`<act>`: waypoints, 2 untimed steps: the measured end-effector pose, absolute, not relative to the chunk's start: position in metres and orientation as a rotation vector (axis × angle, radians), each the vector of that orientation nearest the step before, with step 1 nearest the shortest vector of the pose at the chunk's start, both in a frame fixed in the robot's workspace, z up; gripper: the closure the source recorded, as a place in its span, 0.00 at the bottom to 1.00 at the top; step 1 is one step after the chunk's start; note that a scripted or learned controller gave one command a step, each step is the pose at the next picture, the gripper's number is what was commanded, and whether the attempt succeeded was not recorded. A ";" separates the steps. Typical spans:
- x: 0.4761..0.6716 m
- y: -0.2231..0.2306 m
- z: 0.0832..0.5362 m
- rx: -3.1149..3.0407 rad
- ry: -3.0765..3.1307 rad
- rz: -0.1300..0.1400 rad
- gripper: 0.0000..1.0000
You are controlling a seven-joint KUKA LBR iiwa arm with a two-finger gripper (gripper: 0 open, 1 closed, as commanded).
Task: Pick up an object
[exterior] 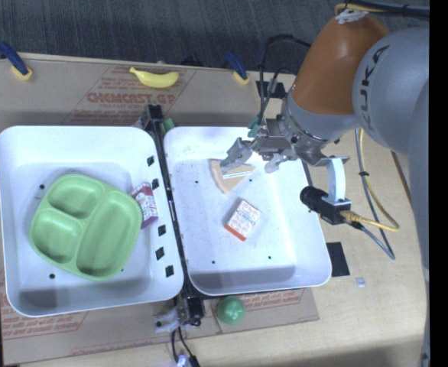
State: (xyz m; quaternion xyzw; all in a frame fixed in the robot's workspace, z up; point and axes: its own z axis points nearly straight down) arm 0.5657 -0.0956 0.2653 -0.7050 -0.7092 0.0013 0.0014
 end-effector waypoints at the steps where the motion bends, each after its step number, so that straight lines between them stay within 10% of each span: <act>1: 0.550 -0.096 0.149 -2.210 -2.225 0.008 0.00; 2: 0.607 -0.123 0.190 -2.215 -2.228 0.001 0.00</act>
